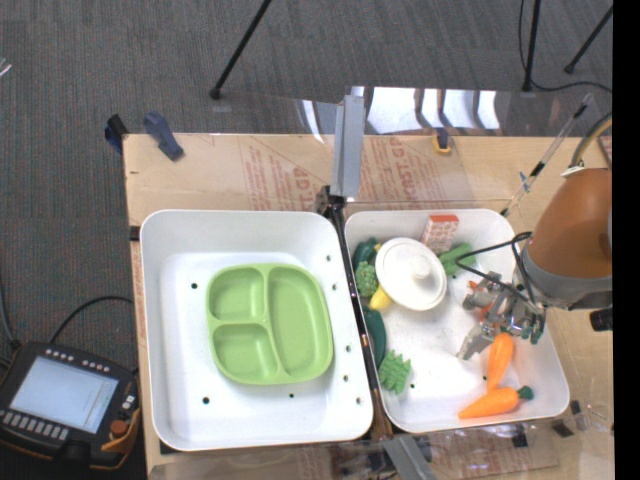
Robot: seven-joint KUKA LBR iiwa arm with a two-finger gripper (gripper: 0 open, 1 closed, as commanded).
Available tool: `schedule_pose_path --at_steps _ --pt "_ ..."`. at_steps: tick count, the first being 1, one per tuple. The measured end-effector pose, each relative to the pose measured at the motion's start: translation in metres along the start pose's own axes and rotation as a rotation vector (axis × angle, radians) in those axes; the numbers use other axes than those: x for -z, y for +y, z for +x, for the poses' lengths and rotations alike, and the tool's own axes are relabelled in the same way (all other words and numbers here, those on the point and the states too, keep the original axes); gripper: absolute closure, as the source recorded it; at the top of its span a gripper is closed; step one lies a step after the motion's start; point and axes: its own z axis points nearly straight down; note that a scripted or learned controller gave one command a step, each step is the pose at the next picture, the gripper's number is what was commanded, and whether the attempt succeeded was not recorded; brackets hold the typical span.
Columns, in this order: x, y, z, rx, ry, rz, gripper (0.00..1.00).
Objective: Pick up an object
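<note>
Carrot (490,402) near the front wall lies just below the gripper (487,340), a second carrot (498,359) touches its fingertip side, fingers apparently spread and clamped on nothing, so closing here likely nudges or pinches that carrot off-centre and it slips.

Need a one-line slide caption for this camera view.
Claw low in the right bin beside two toy carrots; green divided plate lies in the left bin.

Small orange carrot (499,359) stands tilted in the right bin (545,413), just beside the end effector (480,343); apparently touching a finger. A second, larger carrot (490,402) lies below it.
</note>
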Motion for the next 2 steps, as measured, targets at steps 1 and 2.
schedule_pose_path --at_steps 1,2 --pt "0.009 0.001 -0.001 0.004 0.001 -0.001 1.0" --pt "0.0 -0.001 -0.017 0.357 -0.003 -0.001 1.0"
